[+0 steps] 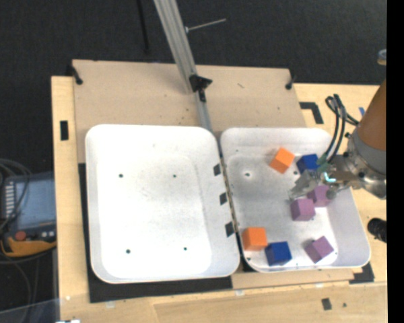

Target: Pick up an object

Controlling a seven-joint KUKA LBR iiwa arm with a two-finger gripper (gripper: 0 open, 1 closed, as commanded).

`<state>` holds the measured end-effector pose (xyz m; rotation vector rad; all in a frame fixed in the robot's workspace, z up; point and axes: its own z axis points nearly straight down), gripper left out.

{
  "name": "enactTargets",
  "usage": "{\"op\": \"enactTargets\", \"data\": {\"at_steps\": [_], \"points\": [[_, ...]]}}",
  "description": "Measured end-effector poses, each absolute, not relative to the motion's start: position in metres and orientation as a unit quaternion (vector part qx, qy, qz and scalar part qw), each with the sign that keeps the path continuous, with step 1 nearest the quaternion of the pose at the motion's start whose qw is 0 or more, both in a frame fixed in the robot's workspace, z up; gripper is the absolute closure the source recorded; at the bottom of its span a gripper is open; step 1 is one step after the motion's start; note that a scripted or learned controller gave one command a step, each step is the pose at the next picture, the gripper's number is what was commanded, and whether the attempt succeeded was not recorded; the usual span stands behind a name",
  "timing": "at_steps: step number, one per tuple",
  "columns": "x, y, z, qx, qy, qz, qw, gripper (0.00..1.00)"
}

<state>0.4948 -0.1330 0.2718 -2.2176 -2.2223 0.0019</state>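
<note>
The arm [376, 130] enters as a broad orange-brown band, with grey metal below it at the wrist. Black cables [338, 123] loop along its side. The gripper [318, 182] is grey metal, with a small teal light.

Even overhead light, soft focus, faint shadows

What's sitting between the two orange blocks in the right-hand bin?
Nothing: in the camera view, the stretch of bin floor from the upper orange block down to the lower orange block is bare white.
</note>
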Motion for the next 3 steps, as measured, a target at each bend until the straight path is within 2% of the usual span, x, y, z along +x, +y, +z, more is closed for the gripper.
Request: {"op": "enactTargets", "data": {"at_steps": [1, 3], "points": [[0.495, -0.133, 0.274, -0.707, -0.707, -0.0007, -0.001, 0.0], [0.5, -0.126, 0.161, -0.708, -0.706, 0.0015, 0.002, 0.0]]}}
